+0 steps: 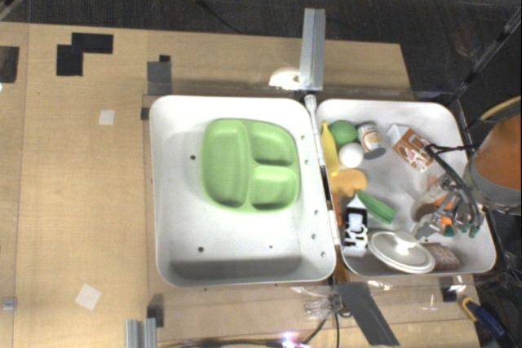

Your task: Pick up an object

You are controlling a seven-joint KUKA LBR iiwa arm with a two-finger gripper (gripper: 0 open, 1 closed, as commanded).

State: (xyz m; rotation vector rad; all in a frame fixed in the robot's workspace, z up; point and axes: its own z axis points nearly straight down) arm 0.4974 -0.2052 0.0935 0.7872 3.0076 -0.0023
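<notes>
The right bin (457, 120) holds several small items. A green ball (342, 132), a white ball (351, 155) and a small can (370, 138) lie near its far left corner. A brown packet (412, 149) is further right. A green cylinder (376, 206), a black-and-white item (354, 228) and a white dish (400, 250) lie toward the front. My gripper (444, 216) hangs low over the bin's front right part, just right of the dish, with cables around it. A dark brown item (445, 257) lies in front of it.
The left bin (175, 257) holds a green compartment tray (249, 165). A yellow item (329, 149) and an orange one (349, 181) lie along the right bin's left wall. A metal post (313, 49) stands behind the bins. The arm's orange band (499, 155) overhangs the right rim.
</notes>
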